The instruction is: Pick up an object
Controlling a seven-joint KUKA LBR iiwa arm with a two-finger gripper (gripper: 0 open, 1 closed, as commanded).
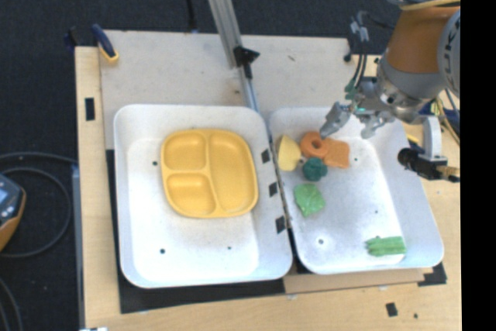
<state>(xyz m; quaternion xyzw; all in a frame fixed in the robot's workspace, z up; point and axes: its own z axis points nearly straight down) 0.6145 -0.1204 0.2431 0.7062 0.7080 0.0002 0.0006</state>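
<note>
My gripper hangs over the back of the right bin. It is open, its two grey fingers spread apart with nothing between them. Just below and left of it lies a cluster of small objects. An orange ring rests against an orange block. A yellow piece sits by the bin's left wall, and a teal lump lies in front of the ring. A light green object lies nearer the front, and a flat green piece sits at the front right.
The left bin holds a yellow divided plate. A slanted metal pole rises from behind the bins, near their shared edge. Black cables hang at the right bin's right side.
</note>
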